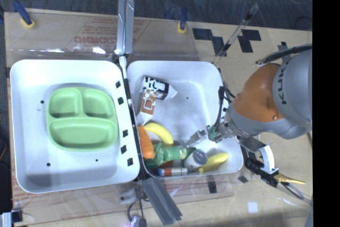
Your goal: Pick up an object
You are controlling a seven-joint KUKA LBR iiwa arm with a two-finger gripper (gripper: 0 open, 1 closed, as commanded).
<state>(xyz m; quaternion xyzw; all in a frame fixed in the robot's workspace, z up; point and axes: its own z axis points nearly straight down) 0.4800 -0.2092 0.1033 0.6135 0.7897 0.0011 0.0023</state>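
My gripper [204,135] hangs low in the right bin [186,74], near its right wall, and from this slanted view I cannot tell how it is set; nothing shows caught in it, so I count myself as carrying nothing. I am angled in from the right because that is where my arm [265,101] enters, and the wrist leans down toward the near corner, where the clutter is heaped. Just below me lie a small grey round cap [198,157] and a yellow piece [214,161] shaped like a little banana, which is against the bin's near right corner. To their left a green bottle [171,154] lies on its side, with an orange carrot [146,144] along the bin's left wall and a yellow banana [159,133] touching both from above. A slim red and dark marker [171,171] is pressed against the near wall. These things crowd together at the low end, I judge, because they slid or were dropped there, which makes any single one awkward to close on. Farther up, apart from the pile, a printed packet [151,94] lies flat. The left bin [21,114] holds a green divided plate [82,118], well apart from my reach.
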